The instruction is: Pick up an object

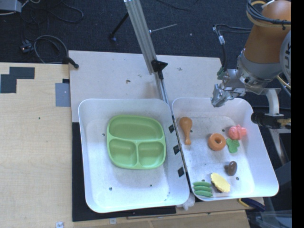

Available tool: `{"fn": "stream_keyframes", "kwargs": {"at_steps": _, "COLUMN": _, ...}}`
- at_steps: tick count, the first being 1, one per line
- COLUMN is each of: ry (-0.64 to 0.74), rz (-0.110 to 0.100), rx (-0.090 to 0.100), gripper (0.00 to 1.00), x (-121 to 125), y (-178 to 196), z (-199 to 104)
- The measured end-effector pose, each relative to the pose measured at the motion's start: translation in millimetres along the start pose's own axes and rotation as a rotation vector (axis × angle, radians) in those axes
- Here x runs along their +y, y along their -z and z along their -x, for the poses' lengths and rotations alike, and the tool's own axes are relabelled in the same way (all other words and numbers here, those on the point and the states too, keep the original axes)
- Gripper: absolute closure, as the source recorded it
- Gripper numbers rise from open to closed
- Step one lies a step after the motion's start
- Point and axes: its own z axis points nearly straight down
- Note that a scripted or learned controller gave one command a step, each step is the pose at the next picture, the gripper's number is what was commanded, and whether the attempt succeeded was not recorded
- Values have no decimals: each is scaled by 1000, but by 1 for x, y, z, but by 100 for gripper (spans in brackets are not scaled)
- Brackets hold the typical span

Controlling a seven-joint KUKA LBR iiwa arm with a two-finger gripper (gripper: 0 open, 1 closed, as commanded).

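Note:
The right bin [247,109] holds several toy foods: a brown drumstick [185,127], an orange donut [216,142], a pink and green piece [236,135], a small dark brown piece [231,167], a yellow piece [220,182] and a green pea pod [203,189]. My gripper [219,98] hangs over the bin's far edge, up and to the right of the drumstick and above the donut. Nothing shows between its fingertips.
The left bin [90,141] carries a green divided plate [136,142]. A slanted aluminium rail [145,37] runs down toward the wall between the bins. Black clips [175,148] sit along that shared wall.

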Motion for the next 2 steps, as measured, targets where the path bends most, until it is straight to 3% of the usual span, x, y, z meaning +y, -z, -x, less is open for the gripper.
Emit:
{"fn": "stream_keyframes", "kwargs": {"at_steps": 1, "ry": -2, "rz": -2, "rx": -1, "gripper": 100, "x": -9, "y": -10, "z": -40}}
{"fn": "stream_keyframes", "kwargs": {"at_steps": 2, "ry": -1, "rz": -2, "rx": 0, "gripper": 100, "x": -15, "y": -15, "z": -99}}
